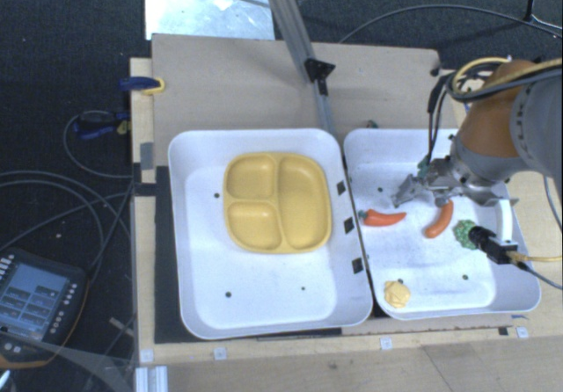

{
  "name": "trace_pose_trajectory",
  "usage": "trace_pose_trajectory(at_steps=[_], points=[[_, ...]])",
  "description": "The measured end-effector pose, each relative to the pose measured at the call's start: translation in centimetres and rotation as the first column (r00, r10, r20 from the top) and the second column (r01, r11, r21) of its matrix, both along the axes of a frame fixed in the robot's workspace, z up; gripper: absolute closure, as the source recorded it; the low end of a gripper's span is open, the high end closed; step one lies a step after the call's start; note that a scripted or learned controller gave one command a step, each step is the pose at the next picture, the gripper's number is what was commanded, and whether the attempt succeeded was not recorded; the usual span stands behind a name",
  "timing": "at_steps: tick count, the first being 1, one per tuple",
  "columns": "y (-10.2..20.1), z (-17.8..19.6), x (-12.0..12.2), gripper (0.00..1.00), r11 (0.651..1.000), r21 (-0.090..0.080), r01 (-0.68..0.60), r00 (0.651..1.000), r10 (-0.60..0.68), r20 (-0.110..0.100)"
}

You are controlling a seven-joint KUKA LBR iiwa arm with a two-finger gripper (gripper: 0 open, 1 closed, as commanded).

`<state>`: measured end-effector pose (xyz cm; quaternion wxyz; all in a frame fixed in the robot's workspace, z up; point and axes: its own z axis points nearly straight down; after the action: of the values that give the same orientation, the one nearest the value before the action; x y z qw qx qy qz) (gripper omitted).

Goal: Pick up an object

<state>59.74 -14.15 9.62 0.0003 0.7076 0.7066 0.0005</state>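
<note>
Counting two white bins (pixel 202 294), one yellow plate (pixel 277 202), two orange carrots (pixel 383 217), tool (pixel 420 186) grip unclear

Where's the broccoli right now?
In the camera view, the broccoli lies in the right bin near its right wall, just right of the orange sausage and below the pincer.

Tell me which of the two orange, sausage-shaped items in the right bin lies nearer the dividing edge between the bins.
The redder one, lying almost level beside the divider; the paler one lies tilted, farther right.
</note>
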Motion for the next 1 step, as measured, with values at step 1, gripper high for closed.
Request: trace_pose_trajectory(at_steps=[1], points=[[0.0, 1.27, 0.11, 1.0, 1.0, -0.001, -0.001, 1.0, 0.001, 0.004]])
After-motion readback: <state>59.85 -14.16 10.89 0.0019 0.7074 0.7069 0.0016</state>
